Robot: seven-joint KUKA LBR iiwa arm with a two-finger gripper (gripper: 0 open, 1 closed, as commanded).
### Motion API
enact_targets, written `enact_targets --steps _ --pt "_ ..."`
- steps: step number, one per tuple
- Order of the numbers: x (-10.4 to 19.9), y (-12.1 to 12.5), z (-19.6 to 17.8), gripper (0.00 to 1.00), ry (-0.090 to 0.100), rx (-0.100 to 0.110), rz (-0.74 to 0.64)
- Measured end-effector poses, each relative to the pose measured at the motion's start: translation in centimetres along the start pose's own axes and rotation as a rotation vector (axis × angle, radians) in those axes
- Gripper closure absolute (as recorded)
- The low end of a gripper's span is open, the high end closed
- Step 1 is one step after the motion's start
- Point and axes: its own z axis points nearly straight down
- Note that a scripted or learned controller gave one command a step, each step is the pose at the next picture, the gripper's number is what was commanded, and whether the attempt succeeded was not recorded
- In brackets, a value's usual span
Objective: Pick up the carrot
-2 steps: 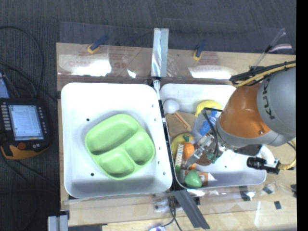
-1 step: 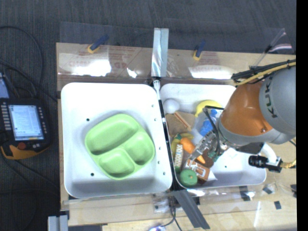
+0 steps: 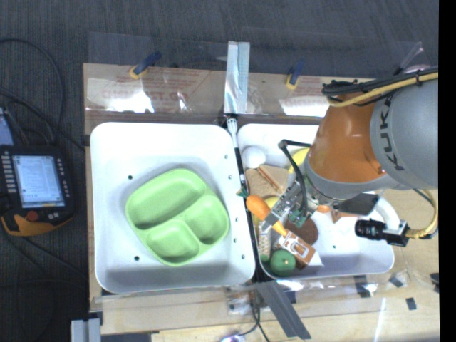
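Observation:
The carrot (image 3: 256, 206), a short orange piece, lies at the left edge of the right bin (image 3: 356, 262), close against the divider between the bins. My gripper (image 3: 281, 211) hangs low over the clutter just right of the carrot, its metal tip almost touching the carrot's right end. The grey and orange wrist above covers much of the bin's middle. Nothing visibly sits in the gripper.
Around the carrot lie a white ball (image 3: 254, 155), a tan flat piece (image 3: 268, 180), a yellow item (image 3: 300, 155), a brown disc (image 3: 307, 231), a small brown box (image 3: 296, 246) and a green round fruit (image 3: 283, 263). The left bin (image 3: 114, 155) holds a green divided plate (image 3: 178, 216).

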Motion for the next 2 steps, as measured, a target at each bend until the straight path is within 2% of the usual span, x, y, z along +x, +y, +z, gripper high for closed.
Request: enact_targets --steps 1,2 --pt "2.35 4.04 0.33 1.0 0.004 0.007 0.027" --pt "2.26 4.04 -0.57 1.0 0.003 0.008 0.027"
